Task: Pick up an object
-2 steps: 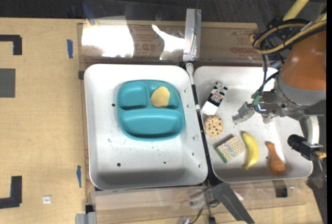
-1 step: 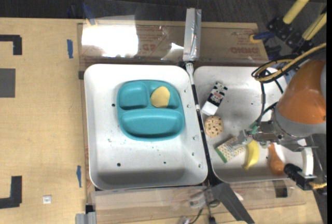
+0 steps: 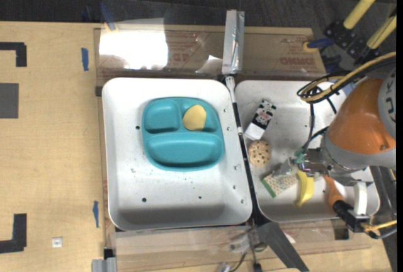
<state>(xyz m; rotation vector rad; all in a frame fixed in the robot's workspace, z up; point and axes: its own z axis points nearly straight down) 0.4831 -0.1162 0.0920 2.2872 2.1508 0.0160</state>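
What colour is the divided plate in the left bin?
The plate is teal, seen best in the camera view from above.

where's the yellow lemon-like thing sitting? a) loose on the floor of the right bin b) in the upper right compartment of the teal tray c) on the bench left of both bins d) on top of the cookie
b: the yellow round fruit rests in the upper right compartment of the teal divided tray, which lies in the left bin.
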